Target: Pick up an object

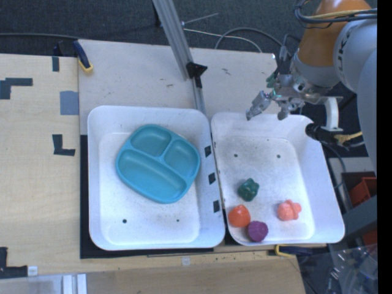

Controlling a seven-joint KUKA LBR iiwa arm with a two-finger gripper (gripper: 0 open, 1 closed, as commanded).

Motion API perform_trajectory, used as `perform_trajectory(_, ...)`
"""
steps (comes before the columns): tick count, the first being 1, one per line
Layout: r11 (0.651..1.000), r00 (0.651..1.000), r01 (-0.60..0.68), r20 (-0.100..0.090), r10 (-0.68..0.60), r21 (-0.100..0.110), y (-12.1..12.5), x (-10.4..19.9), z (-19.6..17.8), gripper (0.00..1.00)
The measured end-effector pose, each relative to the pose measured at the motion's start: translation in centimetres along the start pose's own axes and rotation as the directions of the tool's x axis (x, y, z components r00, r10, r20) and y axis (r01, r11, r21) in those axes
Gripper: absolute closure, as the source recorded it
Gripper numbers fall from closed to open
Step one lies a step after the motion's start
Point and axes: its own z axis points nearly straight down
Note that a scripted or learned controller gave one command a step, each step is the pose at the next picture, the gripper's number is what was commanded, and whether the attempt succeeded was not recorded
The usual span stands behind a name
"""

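Objects are lying well below the spread, empty jaws — green piece (248, 190), orange piece (239, 215), purple piece (258, 230), pink piece (288, 210). Gripper (268, 108) is hovering high; picking judged unstarted.

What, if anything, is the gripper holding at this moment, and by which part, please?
Nothing. The gripper is open above the right bin's far edge, with nothing between its fingers.

The bench (141, 81) bears two white bins (98, 164) side by side.
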Motion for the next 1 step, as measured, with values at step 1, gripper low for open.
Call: perform_trajectory(1, 1.0, 1.0, 0.0, 0.0, 0.0, 0.0, 0.0, -0.01, 0.0, 0.0)
